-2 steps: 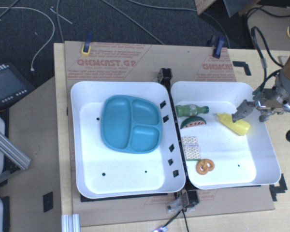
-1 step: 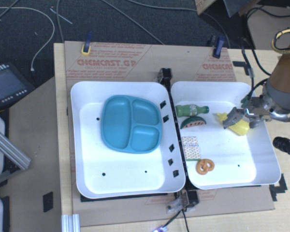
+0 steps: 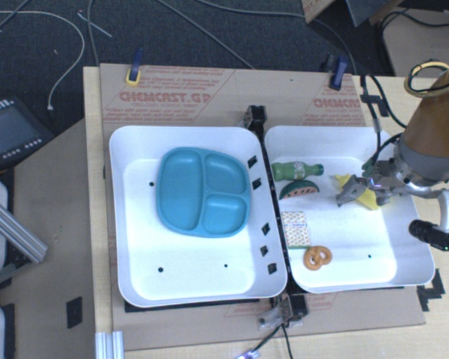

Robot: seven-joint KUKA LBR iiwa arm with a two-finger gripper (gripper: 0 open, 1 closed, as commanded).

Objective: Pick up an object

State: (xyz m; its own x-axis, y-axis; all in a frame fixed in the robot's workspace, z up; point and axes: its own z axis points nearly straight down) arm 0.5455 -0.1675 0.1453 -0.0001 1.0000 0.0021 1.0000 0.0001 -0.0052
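In the right bin point(image 3: 374, 271), my gripper point(image 3: 365, 190) is down low at the right side, right over a yellow object point(image 3: 370, 200). Part of that yellow object pokes out on its left at about the gripper's height; the rest is hidden under the gripper. A green bottle point(image 3: 295, 170) lies on its side near the bin's left wall. Just below it sits a watermelon slice point(image 3: 299, 189). Further forward are a speckled square piece point(image 3: 295, 227) and a pretzel point(image 3: 317, 257).
The left bin point(image 3: 135, 260) holds a blue divided plate point(image 3: 204, 191). A black divider with clips point(image 3: 263, 200) runs between the bins. The arm's orange band and grey wrist point(image 3: 432, 144) stand over the right bin's right edge. Cables lie behind the bench.
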